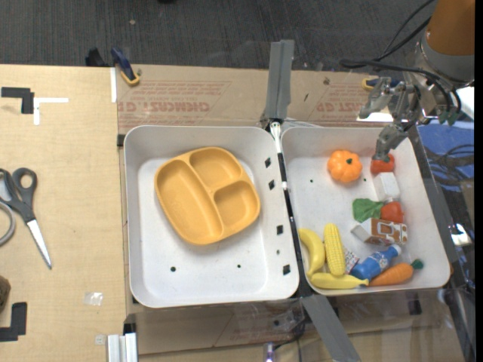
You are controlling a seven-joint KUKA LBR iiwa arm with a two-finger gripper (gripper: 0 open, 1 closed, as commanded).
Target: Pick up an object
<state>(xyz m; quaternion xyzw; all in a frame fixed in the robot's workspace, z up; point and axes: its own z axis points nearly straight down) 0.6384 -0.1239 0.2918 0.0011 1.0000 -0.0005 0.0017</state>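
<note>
The right bin [302,202] holds several toys. Among them are an orange pumpkin [346,166], a small red piece [383,164], a white block [388,185], a green leafy piece [367,209], a corn cob [333,249], bananas [312,252], a blue bottle [376,264] and a carrot [394,274]. My gripper [388,143] hangs over the bin's far right corner. Its tip is just above the small red piece and to the right of the pumpkin. I cannot tell whether it touches the red piece.
In the left bin [139,225] lies a yellow divided plate [207,194]. Scissors [26,210] rest on the wooden bench at far left. A blue and yellow clamp [125,67] sits behind the left bin. Cables run along the right side.
</note>
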